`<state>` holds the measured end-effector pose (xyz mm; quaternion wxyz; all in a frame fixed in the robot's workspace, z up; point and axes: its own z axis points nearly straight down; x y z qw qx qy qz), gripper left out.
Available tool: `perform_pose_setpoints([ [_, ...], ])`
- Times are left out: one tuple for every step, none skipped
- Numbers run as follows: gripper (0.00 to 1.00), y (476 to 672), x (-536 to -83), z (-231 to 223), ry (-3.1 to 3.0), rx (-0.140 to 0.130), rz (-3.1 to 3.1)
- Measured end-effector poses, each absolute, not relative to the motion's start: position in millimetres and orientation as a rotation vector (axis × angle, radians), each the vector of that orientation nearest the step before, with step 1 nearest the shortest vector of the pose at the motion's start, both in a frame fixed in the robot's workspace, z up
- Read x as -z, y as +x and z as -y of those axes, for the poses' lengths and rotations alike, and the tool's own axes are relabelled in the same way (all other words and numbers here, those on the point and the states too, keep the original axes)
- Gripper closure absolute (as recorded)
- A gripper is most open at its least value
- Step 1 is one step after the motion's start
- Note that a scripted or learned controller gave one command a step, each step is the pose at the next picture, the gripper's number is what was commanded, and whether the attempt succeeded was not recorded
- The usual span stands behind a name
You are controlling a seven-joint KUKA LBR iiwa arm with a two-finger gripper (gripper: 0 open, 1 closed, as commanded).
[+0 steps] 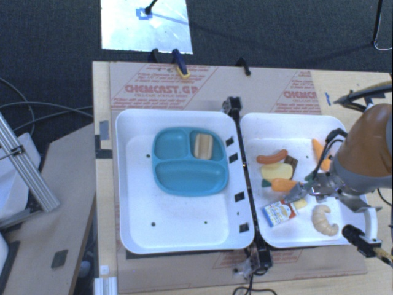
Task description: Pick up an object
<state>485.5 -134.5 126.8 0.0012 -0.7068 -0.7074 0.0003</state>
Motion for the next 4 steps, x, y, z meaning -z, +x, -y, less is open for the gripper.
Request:
perform_pose_setpoints([
  [0.0, 488.4, -86, 132, -2.216, 0.01, 2.222],
  [1.0, 491.6, -102, 135, -2.228, 0.016, 2.232],
  [1.0, 488.4, -164, 138, -2.222, 0.006, 2.231],
  [1.0, 490.6, -218, 138, -2.221, 0.007, 2.231],
])
